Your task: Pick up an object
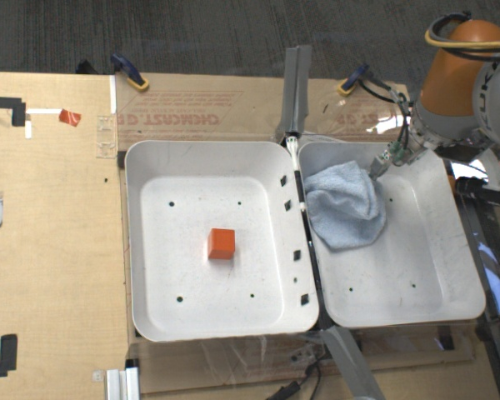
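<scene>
Your end effector (pixel 381 164) sits at the upper right edge of the pale blue cloth (pixel 343 204) in the right bin (pixel 433 298); you cannot tell its opening (too small and blurred). The orange block (pixel 222 244) lies alone, mid left bin (pixel 150 223).

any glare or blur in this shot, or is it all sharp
Camera view: mostly sharp and evenly lit; the orange block is crisp with a slight shadow; the towel shades the right bin softly; bright glare beside the claw and along the bench's right side.
</scene>
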You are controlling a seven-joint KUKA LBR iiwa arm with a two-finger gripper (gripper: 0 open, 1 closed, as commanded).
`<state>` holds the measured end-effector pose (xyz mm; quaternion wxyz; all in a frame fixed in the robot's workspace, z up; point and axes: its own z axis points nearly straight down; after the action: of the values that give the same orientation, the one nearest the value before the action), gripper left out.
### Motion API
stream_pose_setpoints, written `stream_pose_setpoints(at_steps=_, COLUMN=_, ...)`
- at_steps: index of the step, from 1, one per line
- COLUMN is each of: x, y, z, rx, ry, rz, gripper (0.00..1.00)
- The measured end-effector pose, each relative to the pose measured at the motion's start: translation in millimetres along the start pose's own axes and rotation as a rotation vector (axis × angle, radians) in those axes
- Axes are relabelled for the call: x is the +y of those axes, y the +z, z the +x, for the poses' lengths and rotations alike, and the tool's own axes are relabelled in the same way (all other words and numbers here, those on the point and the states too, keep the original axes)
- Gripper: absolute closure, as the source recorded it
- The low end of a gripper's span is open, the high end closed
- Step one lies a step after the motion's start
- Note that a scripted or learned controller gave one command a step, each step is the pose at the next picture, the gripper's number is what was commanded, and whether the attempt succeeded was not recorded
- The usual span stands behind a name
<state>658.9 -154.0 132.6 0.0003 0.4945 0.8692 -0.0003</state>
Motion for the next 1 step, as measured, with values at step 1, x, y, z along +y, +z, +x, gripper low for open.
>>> stream_pose_setpoints(at_steps=1, x=-25.6, y=-10.7, z=-45.2, rx=-0.005, ry=-0.339, rz=-0.004, gripper=1.00)
